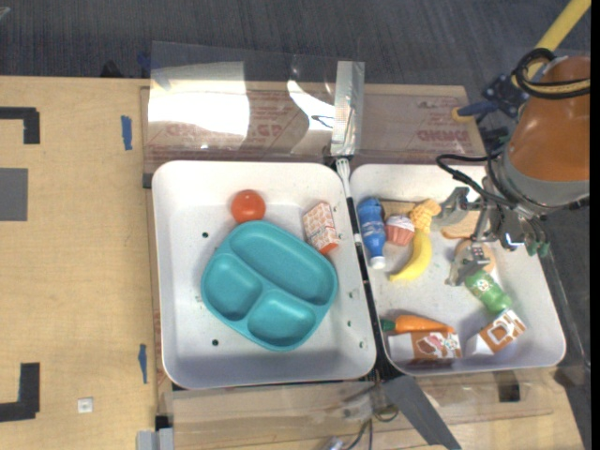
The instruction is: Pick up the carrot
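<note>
Right white bin holds carrot near front wall, long axis left-right, green end left; jaws' state can't tell.

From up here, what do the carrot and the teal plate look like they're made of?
The carrot looks like moulded plastic toy food: even orange with a slight sheen and a green tip. The plate also seems plastic, smooth and faintly glossy, with rounded moulded compartments. Neither can be confirmed by sight alone.
</note>
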You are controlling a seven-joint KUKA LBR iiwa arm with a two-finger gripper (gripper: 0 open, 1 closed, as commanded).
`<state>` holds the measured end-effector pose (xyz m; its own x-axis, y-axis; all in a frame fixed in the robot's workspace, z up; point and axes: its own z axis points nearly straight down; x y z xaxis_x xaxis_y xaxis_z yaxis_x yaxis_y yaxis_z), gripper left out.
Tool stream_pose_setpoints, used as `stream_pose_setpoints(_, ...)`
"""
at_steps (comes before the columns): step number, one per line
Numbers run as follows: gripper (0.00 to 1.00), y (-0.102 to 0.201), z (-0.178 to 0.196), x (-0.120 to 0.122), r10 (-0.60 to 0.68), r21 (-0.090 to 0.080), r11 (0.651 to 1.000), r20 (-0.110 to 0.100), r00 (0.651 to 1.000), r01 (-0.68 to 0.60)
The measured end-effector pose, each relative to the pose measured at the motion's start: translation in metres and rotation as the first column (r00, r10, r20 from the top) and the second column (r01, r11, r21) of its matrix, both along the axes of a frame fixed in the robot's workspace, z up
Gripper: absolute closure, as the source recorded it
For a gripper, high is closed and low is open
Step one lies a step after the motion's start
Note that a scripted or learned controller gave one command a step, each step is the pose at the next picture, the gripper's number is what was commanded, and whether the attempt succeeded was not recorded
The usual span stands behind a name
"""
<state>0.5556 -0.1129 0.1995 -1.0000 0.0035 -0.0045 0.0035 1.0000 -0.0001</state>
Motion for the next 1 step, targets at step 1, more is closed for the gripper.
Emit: stream_pose_setpoints(1, 0.0, -0.0029, -0.104, 0.0534, 0.028, 0.002, 1.0, -0.01, 1.0, -0.028)
